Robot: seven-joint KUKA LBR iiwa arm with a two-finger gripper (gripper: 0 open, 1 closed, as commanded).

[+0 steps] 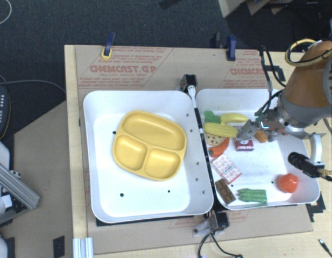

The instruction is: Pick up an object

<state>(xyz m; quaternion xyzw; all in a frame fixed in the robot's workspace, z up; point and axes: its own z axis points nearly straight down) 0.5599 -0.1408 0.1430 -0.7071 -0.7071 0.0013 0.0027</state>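
My gripper [248,131] hangs low over the upper middle of the right bin [262,160], reaching in from the right. Just below its tip lies a small red and white item [244,145], and a small brown piece [261,136] sits right beside it. To the gripper's left lie a yellow corn cob [219,129], a yellow banana [234,117] and a green piece [210,115]. Nothing shows between the fingers.
The right bin also holds a round cookie [212,140], an orange carrot [220,147], a red-patterned packet [226,169], a chocolate bar [224,190], green beans [252,196] and a red tomato [287,183]. A yellow divided plate [149,144] lies in the left bin [101,187].
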